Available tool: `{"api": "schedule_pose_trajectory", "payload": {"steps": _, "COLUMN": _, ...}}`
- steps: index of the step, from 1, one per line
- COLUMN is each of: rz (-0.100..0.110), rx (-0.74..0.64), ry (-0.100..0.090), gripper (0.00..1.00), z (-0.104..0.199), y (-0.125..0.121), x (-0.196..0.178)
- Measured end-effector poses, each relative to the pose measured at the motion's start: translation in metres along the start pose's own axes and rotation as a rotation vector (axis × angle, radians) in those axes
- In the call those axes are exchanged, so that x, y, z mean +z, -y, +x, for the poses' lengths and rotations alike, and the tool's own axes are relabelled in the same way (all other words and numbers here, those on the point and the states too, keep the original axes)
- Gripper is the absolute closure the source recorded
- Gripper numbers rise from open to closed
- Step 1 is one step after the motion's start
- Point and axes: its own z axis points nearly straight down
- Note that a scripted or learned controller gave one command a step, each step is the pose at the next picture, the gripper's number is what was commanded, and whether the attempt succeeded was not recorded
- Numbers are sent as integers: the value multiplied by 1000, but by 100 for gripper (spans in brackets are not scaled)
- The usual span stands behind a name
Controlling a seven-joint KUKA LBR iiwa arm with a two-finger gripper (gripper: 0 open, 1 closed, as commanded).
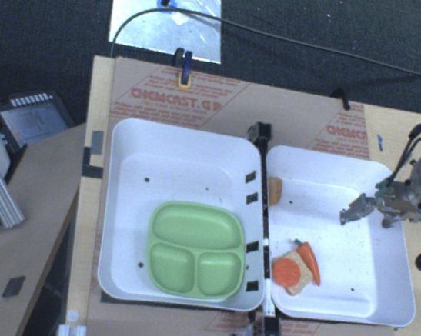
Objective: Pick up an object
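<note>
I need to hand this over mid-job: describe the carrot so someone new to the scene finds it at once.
Start at the right bin, the one under the gripper. Near its front left corner lies a small cluster of toy food. The carrot is the slim, pointed orange piece on the cluster's right side, beside a round orange-red piece and a tan piece.

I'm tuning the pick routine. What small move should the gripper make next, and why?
Probably shift toward the bin's near left corner and lower. The gripper hangs over bare floor of the right bin, while the carrot and the round orange piece lie apart from it there.
</note>
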Motion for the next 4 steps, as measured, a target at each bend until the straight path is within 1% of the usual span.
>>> {"api": "schedule_pose_trajectory", "payload": {"steps": 1, "rz": -11, "rx": -3, "ry": 2, "gripper": 0, "z": 0, "y": -3, "x": -6}}
{"api": "schedule_pose_trajectory", "payload": {"steps": 2, "rz": -8, "rx": -1, "ry": 2, "gripper": 0, "z": -3, "y": -12, "x": 41}}
{"api": "schedule_pose_trajectory", "payload": {"steps": 3, "rz": -7, "rx": -1, "ry": 1, "gripper": 0, "z": 1, "y": -9, "x": 84}}
{"api": "schedule_pose_trajectory", "payload": {"steps": 4, "rz": -7, "rx": -1, "ry": 1, "gripper": 0, "z": 1, "y": -9, "x": 137}}
